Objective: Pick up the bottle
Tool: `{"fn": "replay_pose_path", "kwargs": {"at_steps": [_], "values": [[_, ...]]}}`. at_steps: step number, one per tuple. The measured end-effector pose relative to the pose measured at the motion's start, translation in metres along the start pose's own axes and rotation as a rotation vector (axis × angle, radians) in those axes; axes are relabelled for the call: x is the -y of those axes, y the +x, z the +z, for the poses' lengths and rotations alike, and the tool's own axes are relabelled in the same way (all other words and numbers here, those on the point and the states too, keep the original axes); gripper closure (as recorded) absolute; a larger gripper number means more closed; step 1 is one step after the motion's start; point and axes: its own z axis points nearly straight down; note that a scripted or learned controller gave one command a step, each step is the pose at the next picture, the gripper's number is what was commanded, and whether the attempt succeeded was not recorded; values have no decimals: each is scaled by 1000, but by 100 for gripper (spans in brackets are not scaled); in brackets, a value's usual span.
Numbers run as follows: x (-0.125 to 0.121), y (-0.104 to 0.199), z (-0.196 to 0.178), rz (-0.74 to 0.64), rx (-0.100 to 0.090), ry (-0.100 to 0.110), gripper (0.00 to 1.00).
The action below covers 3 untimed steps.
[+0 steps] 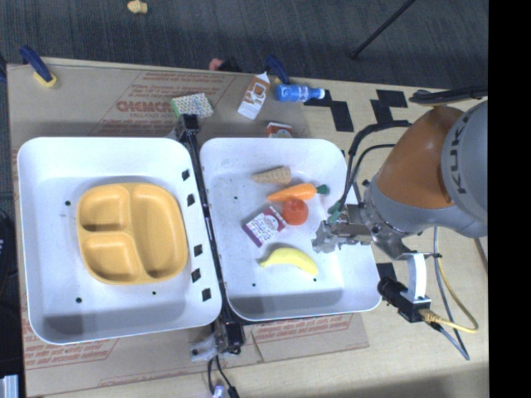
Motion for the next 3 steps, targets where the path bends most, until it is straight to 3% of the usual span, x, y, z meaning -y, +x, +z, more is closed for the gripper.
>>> {"fn": "replay_pose_path", "kwargs": {"at_steps": [1,2,3], "values": [[0,-8,6,-190,-2,4,100],[-3,-41,-18,-42,1,0,100],[1,17,24,-129,0,2,100]]}}
